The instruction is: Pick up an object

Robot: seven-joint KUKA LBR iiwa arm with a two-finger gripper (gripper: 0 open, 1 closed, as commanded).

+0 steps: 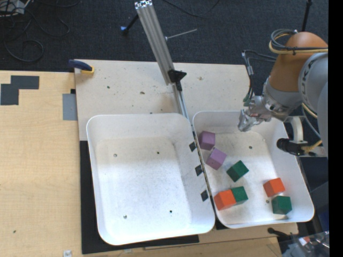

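The gripper (247, 123) hangs over the far edge of the right bin (300, 183), a little toward its far left corner. The view is too small and slanted to settle whether it is released or clenched, so I cannot tell; nothing shows beneath it as held.

Nearest to it is a purple cube (207, 140), lying to the gripper's left in the view and slightly toward the near edge, close to the wall shared with the left bin (107, 133). A second purple cube (216, 158) sits just beside the first, further toward the near edge. Being cubes, they offer no long axis to line up with; what the coming move seems to turn on is a short shift toward the bin's left wall and a descent.

Further out, a green cube (237, 171) lies near the bin's middle. By the near edge an orange cube (224, 199) and a green cube (239, 194) touch each other. Toward the near right corner sit another orange cube (274, 187) and, just nearer the corner, another green cube (281, 204).

Counted: two purple, three green, two orange, seven cubes, all in the right bin. One arm serves the bench, so no choice of arm arises.
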